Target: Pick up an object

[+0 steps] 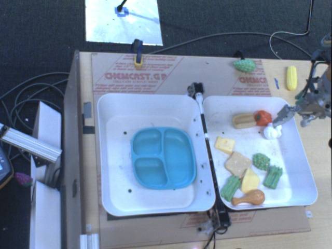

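Claw point(293, 114) spread and empty over my right bin's point(306, 162) far edge, I judge it lining up on the small white piece point(272, 133) just below.

The arm point(322, 87) is cut off by the right edge, its jaws too blurred to read.

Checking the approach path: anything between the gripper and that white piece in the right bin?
Nothing visible. The gripper sits just above and right of the white piece, with bare bin floor between. The nearest neighbour, the red tomato, lies to the left of that line.
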`<state>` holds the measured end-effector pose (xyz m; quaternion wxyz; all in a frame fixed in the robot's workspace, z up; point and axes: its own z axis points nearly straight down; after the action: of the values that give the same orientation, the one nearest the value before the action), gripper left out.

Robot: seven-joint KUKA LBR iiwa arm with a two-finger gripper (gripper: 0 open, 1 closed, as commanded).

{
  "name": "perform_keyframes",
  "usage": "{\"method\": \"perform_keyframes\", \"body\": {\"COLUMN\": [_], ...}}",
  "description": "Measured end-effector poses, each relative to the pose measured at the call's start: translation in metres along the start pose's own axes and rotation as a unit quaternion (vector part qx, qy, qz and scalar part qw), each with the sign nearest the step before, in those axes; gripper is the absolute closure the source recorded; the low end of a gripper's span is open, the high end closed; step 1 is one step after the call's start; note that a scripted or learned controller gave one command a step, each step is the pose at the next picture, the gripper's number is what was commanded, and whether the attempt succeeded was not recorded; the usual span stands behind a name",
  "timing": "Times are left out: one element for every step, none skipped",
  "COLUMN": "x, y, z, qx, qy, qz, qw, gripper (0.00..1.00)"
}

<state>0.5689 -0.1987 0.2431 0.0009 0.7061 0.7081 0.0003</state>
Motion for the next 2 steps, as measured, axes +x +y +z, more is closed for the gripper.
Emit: {"method": "perform_keyframes", "body": {"x": [0.039, 0.049], "y": [-0.028, 0.057], "z": [0.137, 0.159], "qx": [0.002, 0.000], "qy": [0.001, 0.000], "qz": [0.001, -0.001], "qw": [1.0000, 1.0000], "gripper": [0.00, 0.00]}}
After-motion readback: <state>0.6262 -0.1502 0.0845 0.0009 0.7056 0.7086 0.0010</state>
